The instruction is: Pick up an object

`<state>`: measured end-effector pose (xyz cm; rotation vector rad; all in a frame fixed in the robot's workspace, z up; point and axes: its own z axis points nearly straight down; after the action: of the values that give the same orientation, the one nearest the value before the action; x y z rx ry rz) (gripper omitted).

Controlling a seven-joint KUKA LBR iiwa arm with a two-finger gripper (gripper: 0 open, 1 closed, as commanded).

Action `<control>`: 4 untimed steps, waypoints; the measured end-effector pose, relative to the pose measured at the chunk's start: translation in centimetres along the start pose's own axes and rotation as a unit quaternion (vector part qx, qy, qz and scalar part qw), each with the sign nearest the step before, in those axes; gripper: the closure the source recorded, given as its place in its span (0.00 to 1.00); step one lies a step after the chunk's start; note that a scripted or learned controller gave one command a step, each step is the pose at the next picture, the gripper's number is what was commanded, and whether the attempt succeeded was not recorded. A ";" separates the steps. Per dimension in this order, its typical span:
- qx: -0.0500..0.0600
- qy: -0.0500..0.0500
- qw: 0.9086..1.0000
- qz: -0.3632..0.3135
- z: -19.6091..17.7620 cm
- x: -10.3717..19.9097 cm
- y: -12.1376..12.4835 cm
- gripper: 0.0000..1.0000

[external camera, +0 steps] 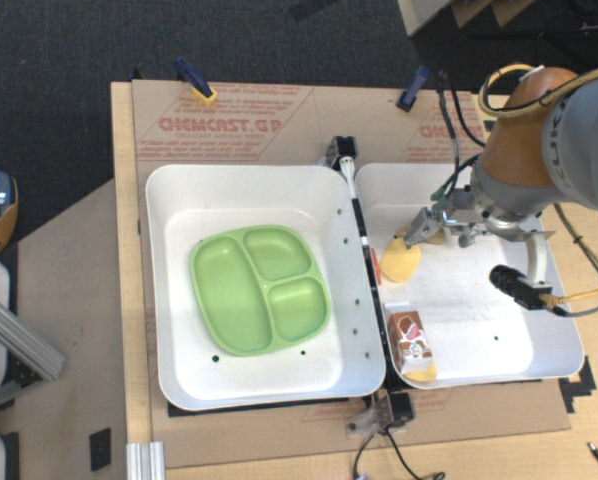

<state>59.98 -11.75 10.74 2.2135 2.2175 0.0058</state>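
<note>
Gripper [426,230] sat low in the right bin [539,353], near its upper-left part, pointing toward the divider between bins. Couldn't tell how its fingers stood, too small and cluttered at the tip. Tip was just beside a yellow round object [400,262], lemon-like, at the object's upper right; contact or not was unclear. Nothing seen pinched between fingers.

Behind the gripper the grey wrist with orange band [519,143] came in from the right, over the right bin's upper half. Cables looped around the wrist, a yellow one above the orange band. A black part with a yellow cable [519,288] hung below the wrist over the bin floor.

Yellow object lay at the right bin's left wall, about mid-height. Further down the same wall, near the bottom-left corner, lay a small brown and white packet [410,338] with something yellow just beneath it, touching it.

Left bin [169,268] held a green divided plate [259,288], three compartments, lying flat roughly centred, tilted a bit in plan. Well apart from the gripper.

Both bins rested side by side on a cardboard sheet [229,118] with red print, held by blue clamps [194,78] at the top edge. Black clips joined the bins at top and bottom of the seam. Dark carpet floor around the bench
</note>
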 end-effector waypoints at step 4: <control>0.002 0.000 1.000 0.001 2.3 -8.6 6.7 0.00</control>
<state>66.68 -20.32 8.54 2.2192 2.2169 0.0012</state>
